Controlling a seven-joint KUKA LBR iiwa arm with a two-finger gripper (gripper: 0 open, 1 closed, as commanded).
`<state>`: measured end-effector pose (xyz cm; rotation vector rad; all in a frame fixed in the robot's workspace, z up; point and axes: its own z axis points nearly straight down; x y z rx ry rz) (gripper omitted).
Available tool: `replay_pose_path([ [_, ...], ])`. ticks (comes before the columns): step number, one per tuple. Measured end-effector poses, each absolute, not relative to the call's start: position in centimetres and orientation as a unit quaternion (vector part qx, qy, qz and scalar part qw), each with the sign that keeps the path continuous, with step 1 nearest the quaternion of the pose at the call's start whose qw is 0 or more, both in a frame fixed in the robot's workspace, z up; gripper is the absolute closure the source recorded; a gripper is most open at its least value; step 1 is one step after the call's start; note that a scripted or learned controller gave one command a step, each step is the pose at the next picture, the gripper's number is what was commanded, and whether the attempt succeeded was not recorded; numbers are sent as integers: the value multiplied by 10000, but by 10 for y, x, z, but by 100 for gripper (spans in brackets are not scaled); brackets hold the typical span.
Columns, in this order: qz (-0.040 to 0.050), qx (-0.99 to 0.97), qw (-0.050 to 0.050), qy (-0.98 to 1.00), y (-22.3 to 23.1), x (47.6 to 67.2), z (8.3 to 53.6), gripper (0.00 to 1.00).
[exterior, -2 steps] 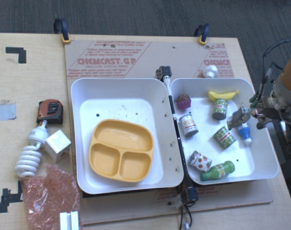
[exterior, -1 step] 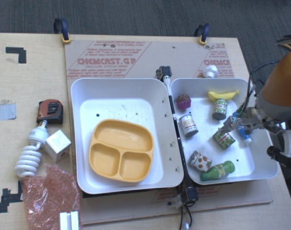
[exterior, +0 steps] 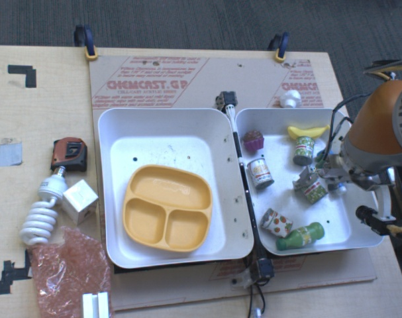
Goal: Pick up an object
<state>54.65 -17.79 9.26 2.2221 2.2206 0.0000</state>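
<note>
A small green-labelled can lies right at the tool.

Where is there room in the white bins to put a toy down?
Left bin: bare floor above the yellow plate, up to the back wall, and a thin strip on each side of it. Right bin: crowded. Cans, a banana, a green bottle and the hand fill it; small bare patches lie mid-floor and at the front right corner.
</note>
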Motion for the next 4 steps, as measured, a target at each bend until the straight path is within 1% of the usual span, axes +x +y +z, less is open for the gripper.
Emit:
replay_pose_path([
  [1, 3, 7077, 7, 7065, -178, 547, 103, 100],
  [2, -2, 7066, 6, 7076, -137, 608, 168, 100],
  [3, -2, 7065, 2, 7077, -95, 553, 216, 100],
  [4, 3, 7068, 7, 7074, -29, 557, 222, 100],
])
